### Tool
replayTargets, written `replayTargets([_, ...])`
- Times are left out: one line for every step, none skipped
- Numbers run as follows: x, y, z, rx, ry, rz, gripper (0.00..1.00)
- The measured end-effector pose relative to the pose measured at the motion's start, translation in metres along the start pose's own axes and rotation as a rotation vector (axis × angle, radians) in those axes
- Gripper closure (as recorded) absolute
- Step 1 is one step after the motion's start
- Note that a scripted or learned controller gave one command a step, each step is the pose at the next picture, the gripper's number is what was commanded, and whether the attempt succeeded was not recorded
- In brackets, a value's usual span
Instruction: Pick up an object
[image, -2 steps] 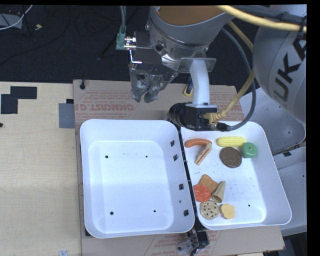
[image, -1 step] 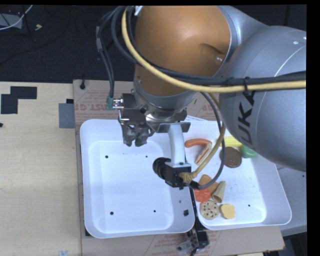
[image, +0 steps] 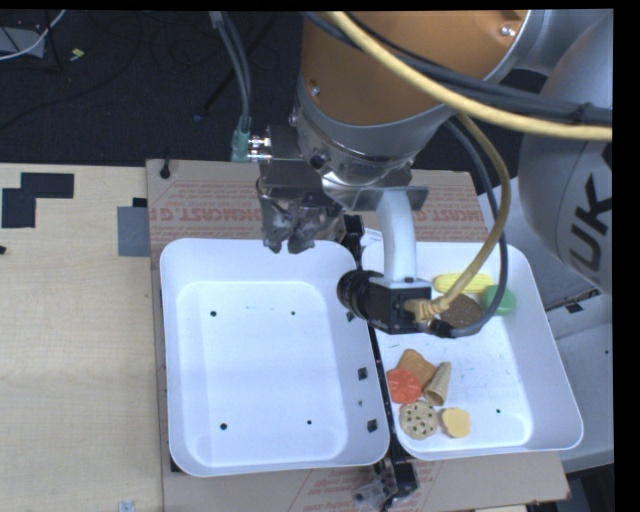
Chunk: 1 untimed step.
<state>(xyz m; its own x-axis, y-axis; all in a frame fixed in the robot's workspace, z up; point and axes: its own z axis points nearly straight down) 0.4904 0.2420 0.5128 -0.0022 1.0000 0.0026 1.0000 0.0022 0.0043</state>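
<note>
Nearest the camera, in the front part of the right bin (image: 560, 420), sit several small food-like items close together: a chocolate-chip cookie (image: 419, 419), a small yellow piece (image: 456, 423) just beside it on the right, a red-orange piece (image: 405, 385) and a tan cone (image: 437, 381) w/ another orange wedge (image: 418, 364) touching above them. The left bin (image: 190, 400) lies alongside, rims meeting at the middle, on a cardboard sheet (image: 200, 200) over the pale wood worktop (image: 70, 350). Further back in the right bin, a brown round item (image: 463, 312), a yellow banana-like item (image: 462, 284) and a green piece (image: 497, 299) cluster near the arm's black wrist fitting. The end effector (image: 291, 235) hangs above the far rim of the left bin, approx. over its back-right corner; its dark fingers (image: 276, 236) point down and look close together, but whether shut or slightly apart – can't tell. Nothing is visible between them and they touch none of the items. Behind it rises the grey and orange arm body (image: 400, 60), w/ yellow and black cables looping down.
</note>
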Motion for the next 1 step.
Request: replayTargets([0.001, -0.0186, 0.1849, 0.025, -0.013, 0.001, 1.0])
